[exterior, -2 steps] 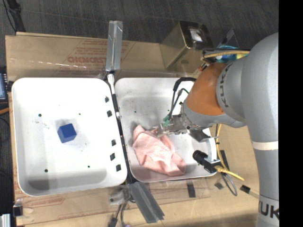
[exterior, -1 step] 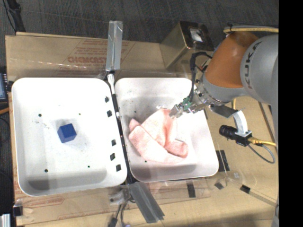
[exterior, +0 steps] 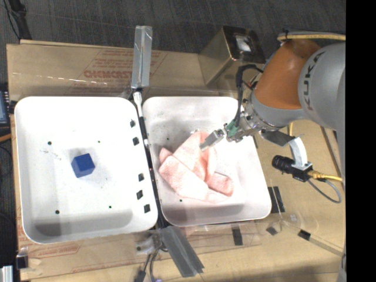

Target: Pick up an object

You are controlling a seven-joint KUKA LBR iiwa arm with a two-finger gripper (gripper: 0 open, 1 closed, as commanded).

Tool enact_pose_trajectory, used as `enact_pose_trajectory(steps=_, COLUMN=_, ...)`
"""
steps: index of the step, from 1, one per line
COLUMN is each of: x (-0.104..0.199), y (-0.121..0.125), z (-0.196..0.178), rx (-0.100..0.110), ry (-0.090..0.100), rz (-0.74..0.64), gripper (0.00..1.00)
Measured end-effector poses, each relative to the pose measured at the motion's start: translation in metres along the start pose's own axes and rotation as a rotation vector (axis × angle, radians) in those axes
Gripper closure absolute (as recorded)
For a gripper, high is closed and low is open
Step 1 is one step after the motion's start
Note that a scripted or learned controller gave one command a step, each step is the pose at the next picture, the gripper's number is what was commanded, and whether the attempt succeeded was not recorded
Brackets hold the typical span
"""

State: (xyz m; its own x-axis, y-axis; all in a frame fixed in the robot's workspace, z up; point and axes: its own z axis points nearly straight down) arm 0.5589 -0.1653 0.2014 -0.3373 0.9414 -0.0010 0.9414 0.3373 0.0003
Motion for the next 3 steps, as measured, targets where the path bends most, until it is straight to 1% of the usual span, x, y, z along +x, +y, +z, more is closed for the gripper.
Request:
enact_pose_trajectory(steps=1, x=-0.022, y=0.000, z=0.109, rx=0.000, ry=0.001, rz=-0.106, gripper=0.00)
enact_pose_trajectory(steps=2, x=-0.022, y=0.000, z=0.099, rx=0.001, ry=0.002, rz=-0.110, gripper=1.00)
enact_pose_trajectory(steps=3, x=-0.012, y=0.064, z=0.013, rx=0.001, ry=0.001, rz=0.006, gripper=1.00)
